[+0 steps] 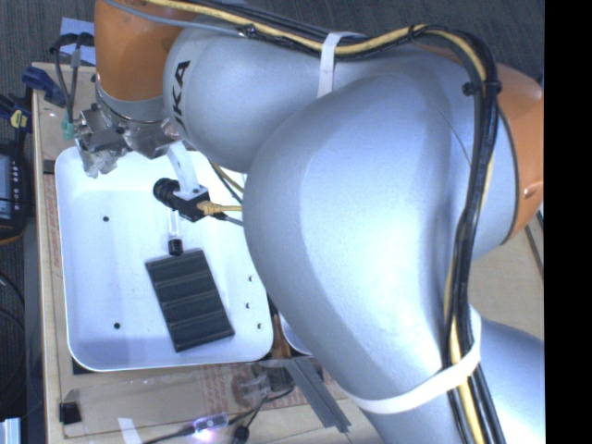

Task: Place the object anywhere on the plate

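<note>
**benchwatcher:** So how far along is this one? Looks like barely started to me.

**gripfan22:** Yeah, I'd call it early. The black ribbed pad (190, 302) lies flat on the floor of the left bin (79, 276), down toward the near edge, with nothing touching it. It's sitting on the bin itself, not on a plate, so the whole job is still ahead: pick it up, carry it over, put it down.

**benchwatcher:** And the gripper?

**gripfan22:** The gripper (100, 151) is up at the far corner of that same bin, well apart from the pad. I honestly can't tell if it's open or closed, since it's a small blurry grey lump from this angle. I see nothing held in it.

**benchwatcher:** Any text you can read?

**gripfan22:** Just the dark lettering (178, 83) on the arm (370, 202), right below the orange band (129, 44). It runs sideways and curves away, and I make out "KA", probably the tail of KUKA. There are no readable labels on the pad or bin.
</note>
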